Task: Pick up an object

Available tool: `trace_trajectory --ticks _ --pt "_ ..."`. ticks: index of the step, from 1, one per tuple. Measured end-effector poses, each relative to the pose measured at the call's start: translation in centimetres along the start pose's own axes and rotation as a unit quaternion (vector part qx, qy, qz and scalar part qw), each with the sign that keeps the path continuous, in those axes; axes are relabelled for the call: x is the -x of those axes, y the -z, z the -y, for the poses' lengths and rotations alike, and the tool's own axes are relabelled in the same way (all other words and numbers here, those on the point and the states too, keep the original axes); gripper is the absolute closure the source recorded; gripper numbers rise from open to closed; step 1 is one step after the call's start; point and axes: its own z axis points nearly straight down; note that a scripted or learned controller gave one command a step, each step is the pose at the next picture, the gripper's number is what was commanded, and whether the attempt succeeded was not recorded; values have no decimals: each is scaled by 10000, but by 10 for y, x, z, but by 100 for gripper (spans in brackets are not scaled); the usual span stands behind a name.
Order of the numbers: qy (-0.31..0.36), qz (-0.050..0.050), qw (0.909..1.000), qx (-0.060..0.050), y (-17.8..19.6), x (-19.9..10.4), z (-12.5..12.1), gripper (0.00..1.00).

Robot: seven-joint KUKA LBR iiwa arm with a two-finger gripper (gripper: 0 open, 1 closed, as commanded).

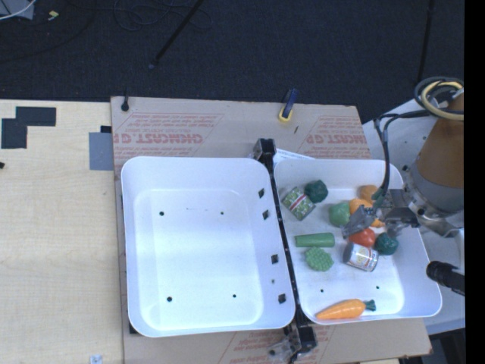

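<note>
2 white bins [198, 174] sit on cardboard [189, 127] over a pale wooden bench [53, 241]

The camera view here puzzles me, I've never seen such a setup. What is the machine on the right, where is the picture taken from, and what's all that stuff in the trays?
The picture comes from one fixed camera above a bench, looking down at a slant. The grey and orange machine on the right is a robot arm. Its tool is down among toy foods in the right white bin. There you see a carrot, a green cylinder, a bumpy green piece, two small cans and other small toys. I cannot tell whether it grips anything. The left bin sits beside it, on cardboard.
</note>
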Motion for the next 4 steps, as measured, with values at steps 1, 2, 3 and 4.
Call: trace_trajectory --ticks 1,2,3,4 --pt "2 -18 10000 -51 -133 -31 1 0" --pt "-46 -3 10000 -11 -117 -28 -1 100" --pt "2 5 10000 11 -136 -23 -33 100" --pt "3 9 10000 26 -137 -13 -83 100"
